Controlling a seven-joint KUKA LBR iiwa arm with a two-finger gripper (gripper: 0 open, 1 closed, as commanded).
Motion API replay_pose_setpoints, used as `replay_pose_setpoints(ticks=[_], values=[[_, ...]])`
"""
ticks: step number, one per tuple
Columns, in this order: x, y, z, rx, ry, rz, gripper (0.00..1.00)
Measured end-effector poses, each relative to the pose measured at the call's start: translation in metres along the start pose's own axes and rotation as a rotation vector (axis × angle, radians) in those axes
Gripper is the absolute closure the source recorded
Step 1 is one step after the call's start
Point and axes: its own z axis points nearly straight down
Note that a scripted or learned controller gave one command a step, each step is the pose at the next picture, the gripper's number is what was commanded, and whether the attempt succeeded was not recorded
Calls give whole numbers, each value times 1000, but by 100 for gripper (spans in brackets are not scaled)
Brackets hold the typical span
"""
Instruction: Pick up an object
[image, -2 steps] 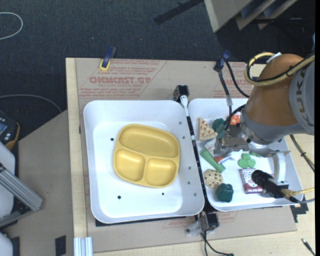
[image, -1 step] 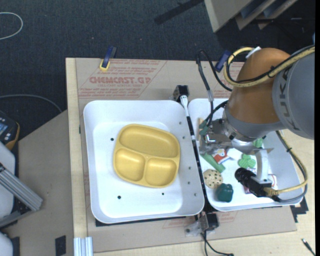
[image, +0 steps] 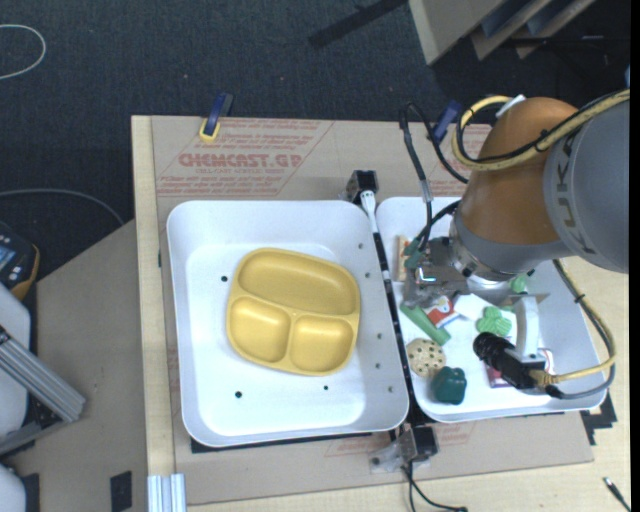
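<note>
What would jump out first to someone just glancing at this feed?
The yellow divided plate lying alone in the left bin. Then the arm's orange band looming over the right bin, where small items crowd: a cookie and a dark green pepper near its front.

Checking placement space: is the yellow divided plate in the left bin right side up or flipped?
Right side up. The yellow plate shows its three hollow compartments facing the camera, lying flat in the left bin.

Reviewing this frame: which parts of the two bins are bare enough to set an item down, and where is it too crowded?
The left bin has bare floor all around the yellow divided plate, widest along its near edge. The right bin is crowded: the arm hangs over it, with a cookie, a dark green toy and other small items packed beneath.
</note>
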Motion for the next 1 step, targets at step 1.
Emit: replay_pose_setpoints(ticks=[1], values=[[18,-3,-3,-1,2,-4,100]])
